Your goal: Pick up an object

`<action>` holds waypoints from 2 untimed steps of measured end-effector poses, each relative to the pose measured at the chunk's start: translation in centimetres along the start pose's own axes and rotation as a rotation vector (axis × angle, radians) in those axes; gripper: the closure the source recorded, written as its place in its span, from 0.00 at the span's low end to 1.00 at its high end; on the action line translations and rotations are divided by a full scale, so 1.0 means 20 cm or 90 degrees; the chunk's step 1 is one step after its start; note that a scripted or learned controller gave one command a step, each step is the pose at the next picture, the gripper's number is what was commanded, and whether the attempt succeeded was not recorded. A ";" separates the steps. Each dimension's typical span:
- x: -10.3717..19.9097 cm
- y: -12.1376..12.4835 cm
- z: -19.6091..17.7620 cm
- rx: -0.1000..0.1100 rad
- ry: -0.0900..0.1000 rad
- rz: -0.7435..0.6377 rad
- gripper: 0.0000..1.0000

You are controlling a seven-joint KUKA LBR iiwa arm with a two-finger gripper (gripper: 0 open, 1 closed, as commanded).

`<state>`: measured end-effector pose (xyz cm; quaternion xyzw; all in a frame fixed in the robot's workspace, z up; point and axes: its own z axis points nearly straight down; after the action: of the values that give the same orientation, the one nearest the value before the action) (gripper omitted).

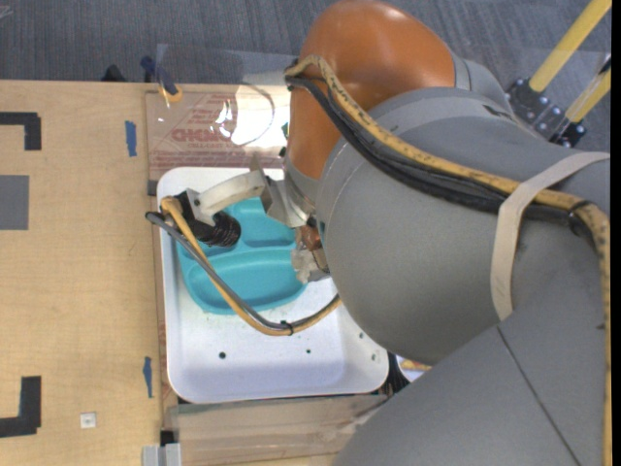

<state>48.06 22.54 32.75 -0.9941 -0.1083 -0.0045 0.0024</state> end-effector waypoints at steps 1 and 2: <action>-0.02 0.01 0.47 -0.005 -0.011 0.011 1.00; -0.02 0.00 0.62 -0.003 -0.011 0.010 1.00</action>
<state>47.79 22.43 20.31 -0.9950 -0.1003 0.0037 -0.0008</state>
